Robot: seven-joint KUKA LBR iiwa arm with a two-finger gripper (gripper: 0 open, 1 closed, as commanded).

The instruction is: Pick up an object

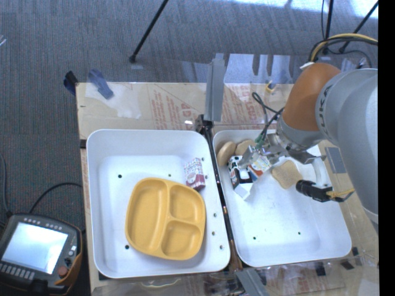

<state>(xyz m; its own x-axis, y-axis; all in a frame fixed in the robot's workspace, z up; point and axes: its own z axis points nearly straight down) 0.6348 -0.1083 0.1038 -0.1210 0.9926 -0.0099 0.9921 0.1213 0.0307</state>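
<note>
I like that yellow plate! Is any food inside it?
No food shows in the plate; its three sections look bare. A small packet lies beside it in the left bin. What's beneath the plate is hidden.

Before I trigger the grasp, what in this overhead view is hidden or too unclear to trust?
- Gripper: the arm's wrist covers it in the camera view, so finger state and any contact are unreadable.
- Small carton in the right bin: partly under the wrist; label too small to read.
- Tan pieces: partly hidden by the arm.
- Packet in the left bin: print too small.
- Arm's base: cut off by the right edge.
</note>
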